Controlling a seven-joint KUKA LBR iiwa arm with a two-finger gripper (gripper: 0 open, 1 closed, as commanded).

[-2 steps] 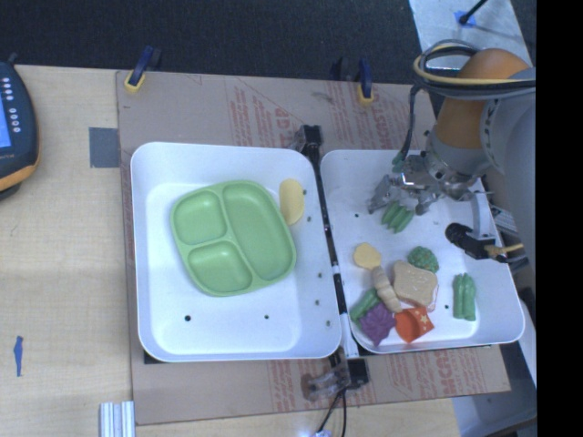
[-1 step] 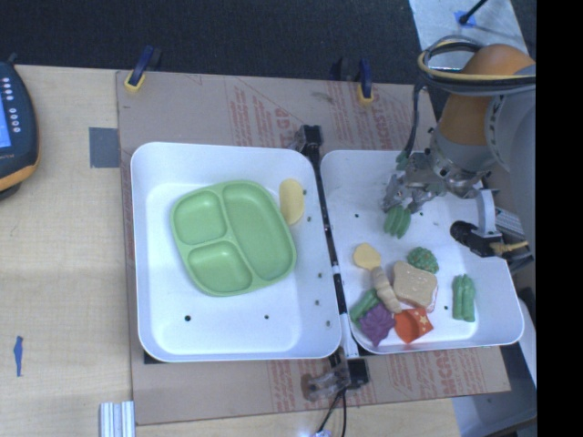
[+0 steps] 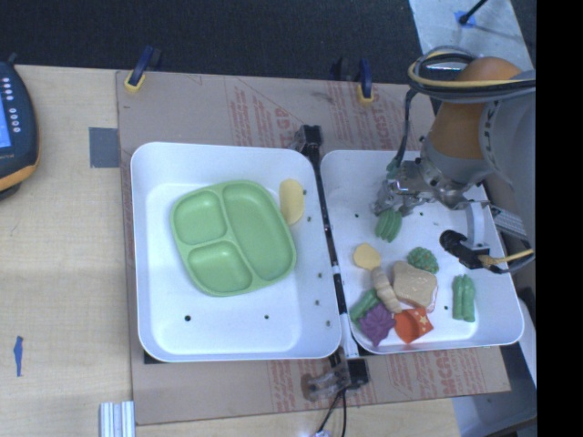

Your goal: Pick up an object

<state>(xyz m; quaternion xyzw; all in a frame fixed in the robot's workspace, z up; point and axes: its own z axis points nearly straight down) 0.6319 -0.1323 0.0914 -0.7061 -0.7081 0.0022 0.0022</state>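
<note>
The right bin [image 3: 351, 180] holds several toy foods. A dark green pickle-like piece [image 3: 389, 225] lies in its upper part. My gripper [image 3: 397, 200] hangs right over the top end of that piece, touching or nearly touching it. Lower down are a yellow round piece [image 3: 366, 256], a broccoli floret [image 3: 422, 259], a tan bread slice [image 3: 414, 285], a green pea pod [image 3: 464, 297], a purple grape bunch [image 3: 373, 321] and a red piece [image 3: 412, 324]. Whether the pickle-like piece is held cannot be told.
The left bin [image 3: 155, 335] carries a green divided plate [image 3: 234, 237] and a pale yellow piece [image 3: 291, 200] by its right wall. The arm's orange band [image 3: 474, 98] and a black cable [image 3: 465, 248] overhang the right bin's far right side. A handheld controller [image 3: 14, 126] lies at the left edge.
</note>
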